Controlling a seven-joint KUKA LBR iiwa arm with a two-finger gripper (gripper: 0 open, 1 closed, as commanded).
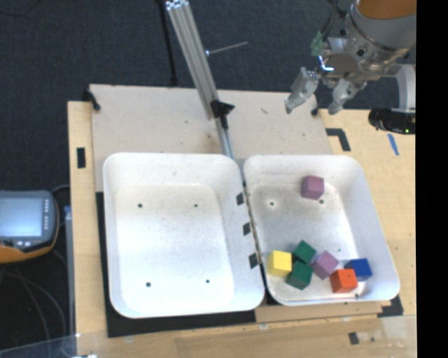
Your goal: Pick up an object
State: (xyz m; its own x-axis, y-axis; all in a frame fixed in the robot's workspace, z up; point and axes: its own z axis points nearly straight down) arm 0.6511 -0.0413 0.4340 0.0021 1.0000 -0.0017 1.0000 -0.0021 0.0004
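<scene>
Candidate objects all sit in the right bin [374, 231]. A purple cube [313, 187] lies alone near the bin's far edge, with bare floor on every side. The rest are bunched at the near edge: a yellow cube [281, 262], two green cubes [302, 264] touching one another, a second, paler purple cube [325, 264], an orange cube [343, 280] and a blue cube [360, 268] by the near right corner. The cluster is tightly packed, with several blocks face to face and the orange and blue ones close against the bin wall. The sloped wall probably accounts for this: loose cubes would tend to settle there.

Judgement: the lone purple cube is the easier target, since fingers can drop on either side of it without striking a neighbour. The clustered cubes leave little room for fingers and risk a nudge, not a grip.

The left bin [126, 210] has a speckled floor. A metal strut [199, 66] slants down from the far side to the seam between the two bins.

The tool [315, 98] hangs above the far right part of the counter [161, 112], beyond the right bin's far edge, well apart from every cube. Its two fingers are spread apart, nothing between them. The orange-banded wrist [381, 10] is at the top right. This reads as a pre-approach pose: raised, jaws ready, no descent made yet. The pick is not yet begun.
</scene>
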